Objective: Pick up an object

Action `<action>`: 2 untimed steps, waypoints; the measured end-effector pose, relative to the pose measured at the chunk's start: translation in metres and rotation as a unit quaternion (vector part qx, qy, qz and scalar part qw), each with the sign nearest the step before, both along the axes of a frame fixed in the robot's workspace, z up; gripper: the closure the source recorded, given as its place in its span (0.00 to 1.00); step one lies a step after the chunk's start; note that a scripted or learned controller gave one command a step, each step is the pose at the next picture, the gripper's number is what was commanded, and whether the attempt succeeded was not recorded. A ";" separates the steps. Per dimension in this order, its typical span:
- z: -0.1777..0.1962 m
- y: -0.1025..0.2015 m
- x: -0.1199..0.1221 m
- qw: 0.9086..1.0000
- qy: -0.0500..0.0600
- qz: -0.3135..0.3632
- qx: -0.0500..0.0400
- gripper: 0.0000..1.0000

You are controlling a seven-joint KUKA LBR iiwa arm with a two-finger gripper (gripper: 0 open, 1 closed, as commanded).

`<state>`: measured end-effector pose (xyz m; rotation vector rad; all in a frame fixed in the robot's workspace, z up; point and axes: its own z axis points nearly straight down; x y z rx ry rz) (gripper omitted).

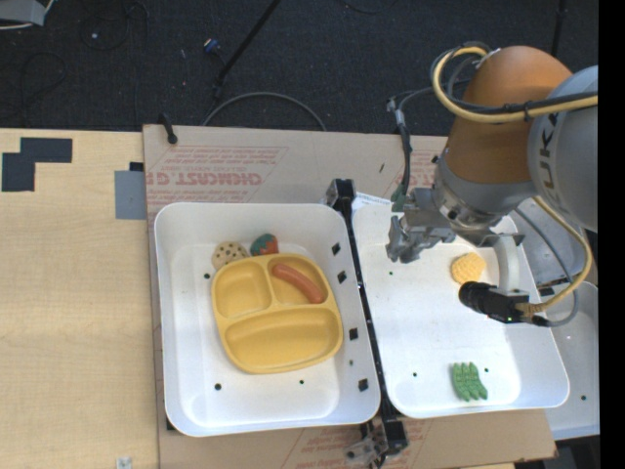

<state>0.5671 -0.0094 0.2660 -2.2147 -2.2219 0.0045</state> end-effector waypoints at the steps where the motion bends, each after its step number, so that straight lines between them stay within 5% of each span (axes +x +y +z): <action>1: -0.008 0.056 -0.005 1.000 0.000 0.001 0.000 1.00; 2: -0.041 0.105 -0.001 1.000 0.001 0.000 0.000 1.00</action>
